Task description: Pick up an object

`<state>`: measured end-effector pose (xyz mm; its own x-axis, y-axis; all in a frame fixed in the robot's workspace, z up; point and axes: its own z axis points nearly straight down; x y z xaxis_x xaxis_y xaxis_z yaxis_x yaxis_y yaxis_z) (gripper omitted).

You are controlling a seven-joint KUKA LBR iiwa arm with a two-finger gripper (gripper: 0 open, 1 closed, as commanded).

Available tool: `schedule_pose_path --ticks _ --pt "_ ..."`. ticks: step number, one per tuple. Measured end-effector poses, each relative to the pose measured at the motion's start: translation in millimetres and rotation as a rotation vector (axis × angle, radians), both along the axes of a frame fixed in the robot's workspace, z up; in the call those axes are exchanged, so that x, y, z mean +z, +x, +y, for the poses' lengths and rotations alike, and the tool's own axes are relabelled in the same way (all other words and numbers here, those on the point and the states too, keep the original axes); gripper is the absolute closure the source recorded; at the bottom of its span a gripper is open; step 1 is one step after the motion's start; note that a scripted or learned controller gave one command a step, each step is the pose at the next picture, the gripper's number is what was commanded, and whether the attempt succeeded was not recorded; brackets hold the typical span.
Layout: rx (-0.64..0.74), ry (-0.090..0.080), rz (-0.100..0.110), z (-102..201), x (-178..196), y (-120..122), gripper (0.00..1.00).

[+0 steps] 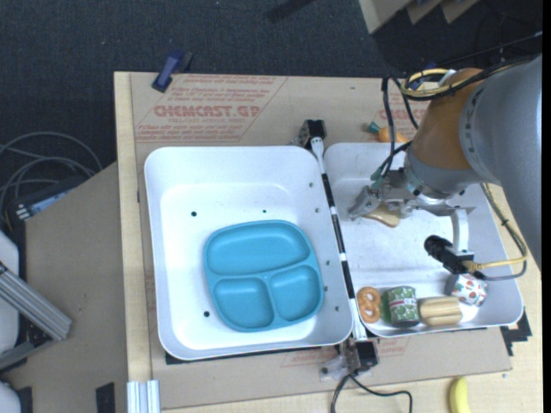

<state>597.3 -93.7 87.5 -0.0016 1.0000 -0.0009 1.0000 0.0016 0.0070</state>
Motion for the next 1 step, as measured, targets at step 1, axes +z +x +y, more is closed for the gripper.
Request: schedule_pose_path --ticks 1 --pt "0.0 -0.001 0.002 -18.5 -0.6 51.4 0.0"
